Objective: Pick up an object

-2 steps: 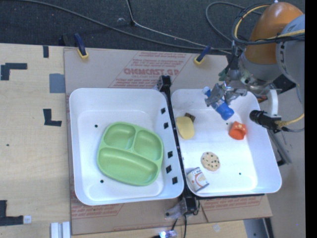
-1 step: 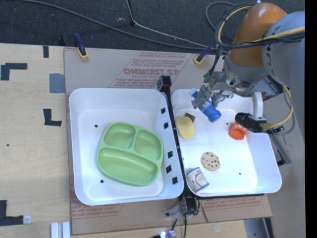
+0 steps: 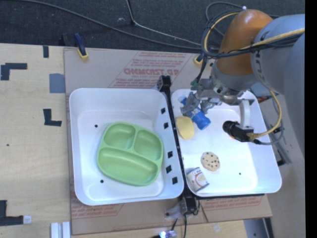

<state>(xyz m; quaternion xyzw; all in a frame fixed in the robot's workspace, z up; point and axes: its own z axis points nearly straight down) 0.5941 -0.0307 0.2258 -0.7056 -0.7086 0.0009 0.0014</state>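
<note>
We see the gripper (image 3: 197,104) at upper right, in the right bin (image 3: 267,180) — whether it grips the blue object (image 3: 200,119) below it, we cannot tell. The cardboard's red lettering is unreadable.

Right bin (image 3: 267,180): open floor toward five o'clock; yellow object (image 3: 185,128), blue object (image 3: 200,119), cookie (image 3: 210,160), seemingly a small carton (image 3: 197,178) crowd nine o'clock.

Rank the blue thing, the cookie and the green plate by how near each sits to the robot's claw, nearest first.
Measured from the end effector in the camera view:
1. Blue object, just under it, right bin.
2. Cookie, lower in the right bin.
3. Green plate, left bin.
</note>
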